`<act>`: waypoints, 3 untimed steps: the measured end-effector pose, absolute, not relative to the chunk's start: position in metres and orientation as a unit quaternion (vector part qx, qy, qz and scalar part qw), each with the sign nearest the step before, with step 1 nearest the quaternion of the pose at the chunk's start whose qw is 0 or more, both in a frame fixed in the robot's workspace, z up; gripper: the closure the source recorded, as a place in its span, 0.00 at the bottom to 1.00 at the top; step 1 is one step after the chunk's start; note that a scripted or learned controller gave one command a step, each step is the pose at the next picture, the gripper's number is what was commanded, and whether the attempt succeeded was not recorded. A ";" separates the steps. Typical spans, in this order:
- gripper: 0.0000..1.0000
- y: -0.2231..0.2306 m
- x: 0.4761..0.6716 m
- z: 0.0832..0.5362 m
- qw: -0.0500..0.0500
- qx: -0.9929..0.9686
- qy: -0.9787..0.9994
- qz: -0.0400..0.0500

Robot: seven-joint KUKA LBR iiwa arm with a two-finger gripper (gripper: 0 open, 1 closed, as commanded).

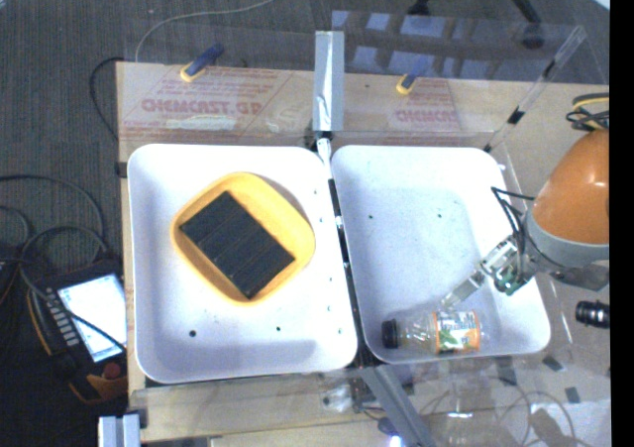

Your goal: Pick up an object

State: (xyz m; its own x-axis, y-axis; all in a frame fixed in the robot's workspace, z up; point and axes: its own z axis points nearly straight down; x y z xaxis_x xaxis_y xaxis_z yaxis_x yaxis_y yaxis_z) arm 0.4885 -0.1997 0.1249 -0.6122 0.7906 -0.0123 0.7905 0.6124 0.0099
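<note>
Surface: two shallow white bins side by side, dark carpet behind. Left bin point(158, 336): yellow dish point(287, 212) carrying a dark ribbed square block point(238, 244). Right bin point(416, 197): clear plastic bottle point(436, 331), dark cap, lying along the near wall. Jaws point(462, 292) just above the bottle; their spread cannot be told.
</note>
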 end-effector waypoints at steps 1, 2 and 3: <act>0.00 -0.136 0.490 0.093 0.010 0.457 0.889 0.002; 0.00 -0.134 0.492 0.093 0.014 0.397 0.918 0.001; 0.00 -0.191 0.513 0.130 0.001 0.553 0.833 -0.001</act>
